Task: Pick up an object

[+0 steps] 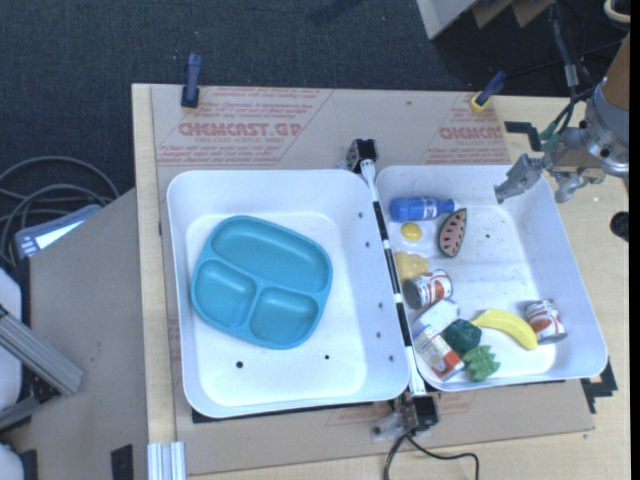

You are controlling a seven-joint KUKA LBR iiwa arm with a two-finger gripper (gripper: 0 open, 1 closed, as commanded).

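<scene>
The left bin [200, 368], with its blue tray [262, 280], lies nearest the camera and well to the left of the claw [545, 180], apart from the work. The right bin [570, 258] sits under and below the claw, which hangs over its upper right rim with nothing between its fingers; whether they are spread or pressed together cannot be told from this angle. I judge the step to be the approach: no object is chosen by contact yet, and the next move calls for travel down and leftward into the bin, then a descent over one item with room around it. The banana [506, 328], yellow and curved, lies low and a little left of the claw, beside a red-and-white can [543, 319]. Further left are a blue bottle [422, 208], a second can [430, 290], a watermelon slice [452, 233] and green broccoli [480, 363]. The slice stands freest, so it seems the easiest pick; the crowded lower corner looks riskier.
</scene>
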